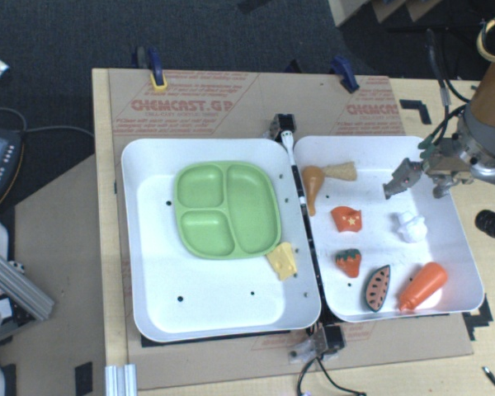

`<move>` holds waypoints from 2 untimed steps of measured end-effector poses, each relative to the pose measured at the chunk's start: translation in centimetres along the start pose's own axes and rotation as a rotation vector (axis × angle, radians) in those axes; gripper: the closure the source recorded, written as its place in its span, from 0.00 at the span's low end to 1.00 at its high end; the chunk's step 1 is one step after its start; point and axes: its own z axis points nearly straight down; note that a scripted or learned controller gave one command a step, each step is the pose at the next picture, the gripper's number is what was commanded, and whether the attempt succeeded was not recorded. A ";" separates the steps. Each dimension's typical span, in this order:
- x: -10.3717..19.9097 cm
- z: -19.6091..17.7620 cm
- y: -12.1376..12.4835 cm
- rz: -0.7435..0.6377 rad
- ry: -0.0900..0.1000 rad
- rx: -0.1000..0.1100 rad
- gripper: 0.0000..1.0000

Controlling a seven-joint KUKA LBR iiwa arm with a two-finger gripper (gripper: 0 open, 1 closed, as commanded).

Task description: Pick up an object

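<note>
My two-finger gripper (418,181) hangs at the right of the frame over the right shallow white bin (466,246), fingers spread apart with nothing between them. Below it lie a small lumpy white object (410,226), a smooth orange carrot (421,286), a watermelon slice (377,288), a red strawberry (349,261) and an orange cone (313,185). In the left white bin (148,246) sit a glossy green divided plate (228,209) and a yellow cheese wedge (283,261) at its lower right corner

Arm (488,114) cut off at the right edge; white item (410,226) too small to identify
</note>
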 end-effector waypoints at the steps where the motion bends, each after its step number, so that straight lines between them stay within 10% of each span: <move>1: 0.0 -0.7 0.2 -0.003 -0.002 -0.014 0.00; 2: -0.7 5.2 -0.2 -0.002 -0.001 -0.006 0.00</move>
